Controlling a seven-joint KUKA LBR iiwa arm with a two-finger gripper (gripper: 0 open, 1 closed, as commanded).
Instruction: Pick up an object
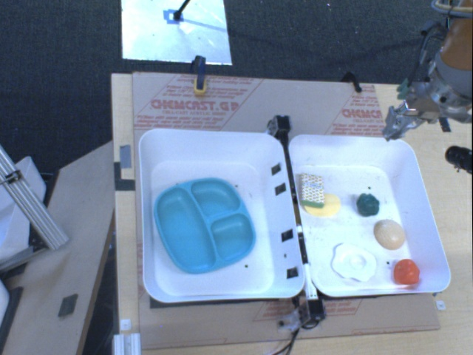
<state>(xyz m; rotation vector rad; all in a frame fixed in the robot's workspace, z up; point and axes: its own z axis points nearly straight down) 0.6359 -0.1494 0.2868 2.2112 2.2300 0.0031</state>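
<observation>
The right bin (414,170) holds several small objects: a yellow and green sponge-like piece (315,194), a dark green lump (367,204), a tan egg-shaped object (389,234), a white fried-egg toy (353,262) and a red-orange ball (406,272). My gripper (396,119) hangs at the upper right, above the back right corner of that bin, away from all of these objects. Nothing shows between its fingers.
The left bin (159,154) holds a blue divided plate (204,224). A black divider clip strip (292,198) runs between the bins. Cardboard (244,102) lies under both bins, with a yellow clamp (199,83) at its back edge.
</observation>
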